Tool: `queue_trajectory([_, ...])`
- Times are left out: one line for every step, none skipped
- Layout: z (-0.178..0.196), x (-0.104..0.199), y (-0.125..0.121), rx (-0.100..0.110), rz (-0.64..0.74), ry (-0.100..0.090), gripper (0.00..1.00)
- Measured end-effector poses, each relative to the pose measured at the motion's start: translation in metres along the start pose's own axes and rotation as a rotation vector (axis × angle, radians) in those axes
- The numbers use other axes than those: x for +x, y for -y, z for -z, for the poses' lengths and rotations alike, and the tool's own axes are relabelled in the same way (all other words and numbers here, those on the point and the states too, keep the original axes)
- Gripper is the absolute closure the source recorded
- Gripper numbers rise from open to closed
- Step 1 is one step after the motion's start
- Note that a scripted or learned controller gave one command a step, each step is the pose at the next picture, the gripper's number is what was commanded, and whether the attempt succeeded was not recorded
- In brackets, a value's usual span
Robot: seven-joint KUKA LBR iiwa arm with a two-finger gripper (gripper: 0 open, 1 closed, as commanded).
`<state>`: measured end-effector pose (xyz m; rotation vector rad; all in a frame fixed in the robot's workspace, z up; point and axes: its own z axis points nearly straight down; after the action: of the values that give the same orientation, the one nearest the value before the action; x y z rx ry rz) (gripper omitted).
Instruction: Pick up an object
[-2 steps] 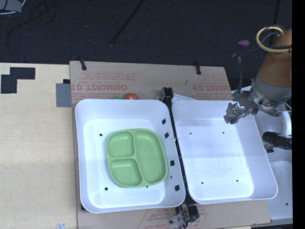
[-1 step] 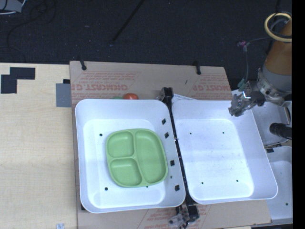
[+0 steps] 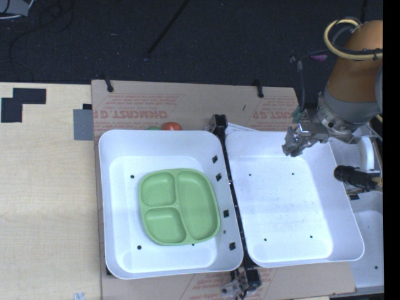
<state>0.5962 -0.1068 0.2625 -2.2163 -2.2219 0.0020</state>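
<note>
A light green divided plate (image 3: pixel 179 205) with three compartments lies flat in the middle of the left white bin (image 3: pixel 119 167). My gripper (image 3: pixel 295 144) hangs over the far right corner of the right white bin (image 3: pixel 300 242), well away from the plate. Nothing shows between its fingers. Behind the left bin's far wall a small red and green thing (image 3: pixel 167 127) peeks out on the cardboard.
The two bins sit side by side on a brown cardboard sheet (image 3: pixel 187 108), joined by a black clip strip (image 3: pixel 226 186). A pale wooden bench top (image 3: pixel 44 199) stretches to the left. The grey and orange arm (image 3: pixel 356 74) stands at the right.
</note>
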Motion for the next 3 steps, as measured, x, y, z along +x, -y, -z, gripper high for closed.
queue_trajectory([-0.011,0.050,-0.004,0.001,0.001,-0.001,1.00])
queue_trajectory([-0.009,0.105,0.009,0.002,0.002,-0.001,1.00])
queue_trajectory([-0.013,0.149,0.017,0.002,0.002,0.000,1.00])
